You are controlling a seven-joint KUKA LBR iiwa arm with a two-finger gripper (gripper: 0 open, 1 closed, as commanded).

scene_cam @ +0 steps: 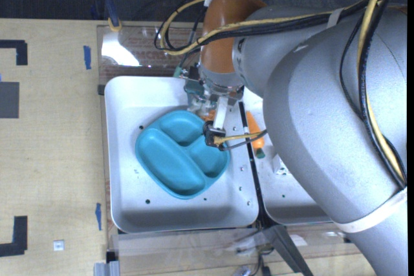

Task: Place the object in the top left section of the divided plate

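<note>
Wooden counter (52, 139); end effector (210, 110) above divided plate (174, 158) rim, grip unreadable. Risk: orange object (252, 123) beside plate gets missed.

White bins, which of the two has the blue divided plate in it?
The bin on the view's left: the blue divided plate lies in it, with the gripper above the plate's upper right. The other bin sits largely under the arm.

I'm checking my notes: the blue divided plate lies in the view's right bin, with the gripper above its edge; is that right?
Not quite: the camera view shows the blue divided plate lying in the left bin, with the gripper above its edge.
</note>
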